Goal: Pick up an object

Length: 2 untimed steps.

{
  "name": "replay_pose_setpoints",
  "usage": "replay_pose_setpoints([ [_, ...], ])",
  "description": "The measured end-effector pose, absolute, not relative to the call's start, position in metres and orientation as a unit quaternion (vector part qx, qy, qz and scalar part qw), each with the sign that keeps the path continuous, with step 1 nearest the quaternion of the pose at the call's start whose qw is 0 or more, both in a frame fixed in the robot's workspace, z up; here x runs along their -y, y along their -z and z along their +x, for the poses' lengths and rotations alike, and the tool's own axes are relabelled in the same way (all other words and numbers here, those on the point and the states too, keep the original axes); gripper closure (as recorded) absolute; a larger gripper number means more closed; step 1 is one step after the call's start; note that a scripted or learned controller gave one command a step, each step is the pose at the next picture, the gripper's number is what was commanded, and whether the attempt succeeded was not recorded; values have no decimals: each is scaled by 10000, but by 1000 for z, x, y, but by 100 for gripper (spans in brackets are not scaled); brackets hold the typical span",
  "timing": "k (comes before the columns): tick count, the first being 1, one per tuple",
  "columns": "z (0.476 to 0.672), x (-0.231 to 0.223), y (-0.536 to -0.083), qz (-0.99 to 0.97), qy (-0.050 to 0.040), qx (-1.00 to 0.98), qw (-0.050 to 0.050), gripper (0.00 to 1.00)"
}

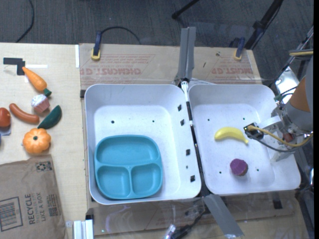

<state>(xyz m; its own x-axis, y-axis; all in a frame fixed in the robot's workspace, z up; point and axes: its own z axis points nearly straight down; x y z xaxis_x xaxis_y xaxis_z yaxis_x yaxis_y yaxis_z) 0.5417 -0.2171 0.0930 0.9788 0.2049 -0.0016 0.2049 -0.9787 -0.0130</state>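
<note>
The gripper (285, 133) is at the right side of the right bin (224, 106), low over its right wall, and the arm (301, 101) comes in from the right edge of the view. Whether the gripper is open or closed, I cannot tell. I see no object held in it.

In the right bin lie two objects. A banana (231, 134) lies near the middle, with its curved back up in the view and its right tip near the gripper. I cannot tell if they touch. A purple fruit (239, 167) lies below the banana in the view, nearer to the front wall, apart from the banana and from the gripper.

The left bin (124, 108) holds a blue tray (128, 164) with three compartments. It sits in the front half of the bin, close to the left wall.

The two bins stand side by side on cardboard (129, 63), which two clamps (95, 51) hold at the back.

On the table (62, 83) to the left of the bins lie toy foods: a carrot (35, 78), a cupcake (40, 102), a sausage (22, 113), a dark green piece (50, 117) and a pumpkin (36, 141). The cupcake lies just beside the green piece. A brown paper bag (27, 198) with the word RECYCLE lies in front of them.
</note>
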Motion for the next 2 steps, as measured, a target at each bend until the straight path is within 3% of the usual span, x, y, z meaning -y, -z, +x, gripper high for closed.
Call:
replay_pose_setpoints([
  [1, 480, 179, -90, -9773, -21, 2120, 18, 0],
  [2, 550, 214, -87, -9884, -104, 1510, 109, 0],
])
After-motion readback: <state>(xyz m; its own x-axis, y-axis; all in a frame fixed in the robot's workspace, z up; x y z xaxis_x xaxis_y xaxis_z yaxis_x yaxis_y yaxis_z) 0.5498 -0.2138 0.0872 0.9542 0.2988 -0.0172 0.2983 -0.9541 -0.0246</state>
